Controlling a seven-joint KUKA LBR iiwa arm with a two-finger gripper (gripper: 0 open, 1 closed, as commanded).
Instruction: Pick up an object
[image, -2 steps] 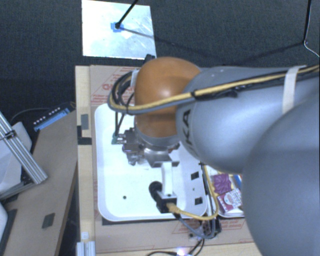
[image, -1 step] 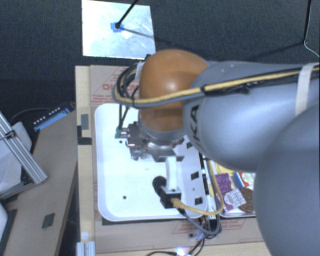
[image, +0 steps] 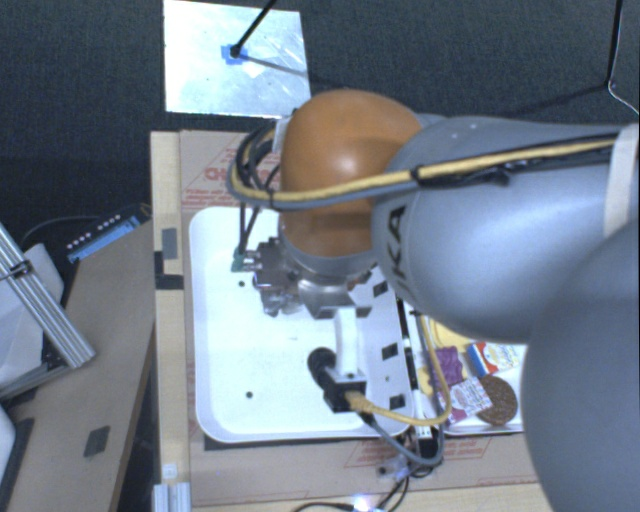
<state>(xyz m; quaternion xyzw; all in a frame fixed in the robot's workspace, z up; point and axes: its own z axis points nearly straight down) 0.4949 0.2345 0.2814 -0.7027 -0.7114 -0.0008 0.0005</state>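
Observation:
The grey arm with its orange band (image: 345, 170) reaches in from the right and covers much of both bins. Its gripper (image: 318, 300) hangs over the middle of the left white bin (image: 225, 340), seen from above, with the wrist hiding its lower end. A black cable (image: 328, 375) loops just below it. In the right bin (image: 505, 428), colourful packets (image: 462, 382) and a round brown object (image: 497, 400) peek out from under the arm at the lower right. I see nothing held in the gripper.
The bins sit on a cardboard sheet (image: 215, 170). A shiny foil-like panel (image: 235, 55) lies at the back. Aluminium rails (image: 40, 305) and a dark device (image: 100, 232) stand to the left of the bench.

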